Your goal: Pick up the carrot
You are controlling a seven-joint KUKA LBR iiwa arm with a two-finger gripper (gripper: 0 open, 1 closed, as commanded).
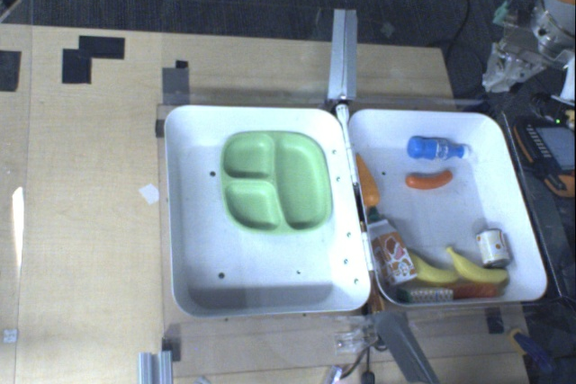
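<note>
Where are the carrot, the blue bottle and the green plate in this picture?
carrot (366, 181), camera view, middle of its orange body by the right bin's left wall.
blue bottle (435, 148), camera view, middle of its body.
green plate (236, 193), camera view, ridge between its left compartments.

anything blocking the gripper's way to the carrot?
Nothing visible does. The gripper sits past the right bin's far corner; the carrot lies against that bin's left wall, with blue bottle and sausage low between them.

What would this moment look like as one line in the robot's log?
arm: gripper above the right bin's far corner | carrot: against right bin's left wall, untouched | plate: left bin | step: pick not started
</note>
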